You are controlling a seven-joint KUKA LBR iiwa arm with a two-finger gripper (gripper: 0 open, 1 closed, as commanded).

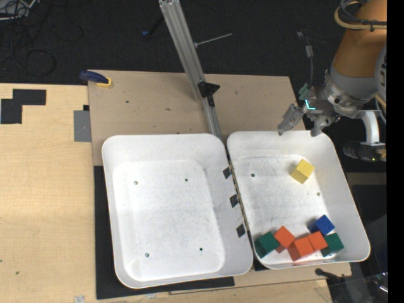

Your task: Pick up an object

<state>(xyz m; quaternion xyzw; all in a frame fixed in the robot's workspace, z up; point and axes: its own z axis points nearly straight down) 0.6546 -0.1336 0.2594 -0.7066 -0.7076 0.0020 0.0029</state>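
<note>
Starting from the lower right of the frame, a tight cluster of blocks lies against the near rim of the right bin point(353, 223): a green block point(267, 242), an orange block point(284, 236), a larger orange-red block point(303, 246), a blue block point(324, 224) and a second green block point(332, 242), all touching or nearly so. These would be hard to close on cleanly, since neighbours leave little room for 2 fingers. Farther up, the yellow block point(302, 170) sits alone on the bin floor, well apart from the rest, and is judged the better target; a small cube, slightly turned, its faces plain and matte. Beyond it, at the upper right, the gripper point(303, 122) hangs over the far rim with its 2 fingers spread and nothing between them. A straight descent, aligned to the cube's flat sides, is advised. The left bin point(113, 163) matters little.
</note>
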